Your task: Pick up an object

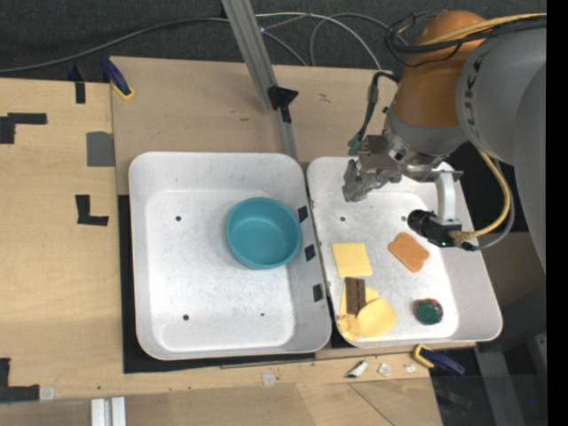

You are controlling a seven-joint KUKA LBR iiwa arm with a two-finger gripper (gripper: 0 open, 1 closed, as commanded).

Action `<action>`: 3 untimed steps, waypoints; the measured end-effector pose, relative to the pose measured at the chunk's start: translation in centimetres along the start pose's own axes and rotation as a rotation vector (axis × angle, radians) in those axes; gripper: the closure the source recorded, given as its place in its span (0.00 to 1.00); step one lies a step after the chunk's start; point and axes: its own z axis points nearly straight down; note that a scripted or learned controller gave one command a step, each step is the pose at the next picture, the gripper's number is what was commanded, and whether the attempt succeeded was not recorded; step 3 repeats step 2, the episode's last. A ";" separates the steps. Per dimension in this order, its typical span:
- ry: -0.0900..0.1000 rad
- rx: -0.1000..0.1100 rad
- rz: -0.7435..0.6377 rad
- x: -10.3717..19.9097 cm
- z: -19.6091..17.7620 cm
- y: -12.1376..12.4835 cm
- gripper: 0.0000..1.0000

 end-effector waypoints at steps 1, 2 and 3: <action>0.001 0.002 -0.003 4.8 1.0 -1.3 1.00; 0.002 0.002 -0.005 10.4 1.8 -2.3 1.00; 0.002 0.002 -0.005 10.4 1.8 -2.3 1.00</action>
